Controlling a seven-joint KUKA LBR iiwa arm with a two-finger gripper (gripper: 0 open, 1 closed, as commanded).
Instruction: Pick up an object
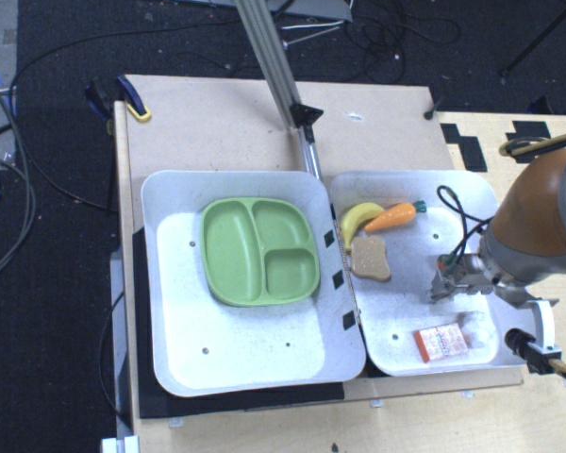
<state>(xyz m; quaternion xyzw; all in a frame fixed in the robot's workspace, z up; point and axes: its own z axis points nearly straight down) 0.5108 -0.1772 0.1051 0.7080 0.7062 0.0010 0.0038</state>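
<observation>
The right bin point(396, 347) holds a yellow banana point(357, 219), an orange carrot point(392, 217), a slice of brown bread point(370, 259) and a small red and white packet point(441, 342). My gripper point(446, 281) hangs low over the right half of this bin, right of the bread and above the packet. Nothing shows between its fingers. The arm's orange band point(540, 206) stands over the bin's right edge.
The left bin point(170, 347) carries a green divided plate point(261, 250). A metal pole point(269, 45) slants down from the top to the gap between the bins. A black cable point(457, 217) loops over the right bin near the gripper.
</observation>
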